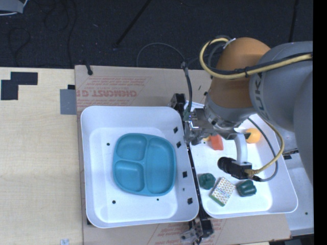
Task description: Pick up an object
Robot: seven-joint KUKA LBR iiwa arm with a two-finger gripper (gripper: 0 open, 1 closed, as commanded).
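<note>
My end effector (200,132), state unclear, hangs near the bin wall (190,157); descending could clip it and miss the orange block (217,143).

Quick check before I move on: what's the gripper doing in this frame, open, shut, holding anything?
Gripper: down over the right bin near its upper left corner, beside the orange object; open or shut cannot be told, and nothing is visibly held.
</note>
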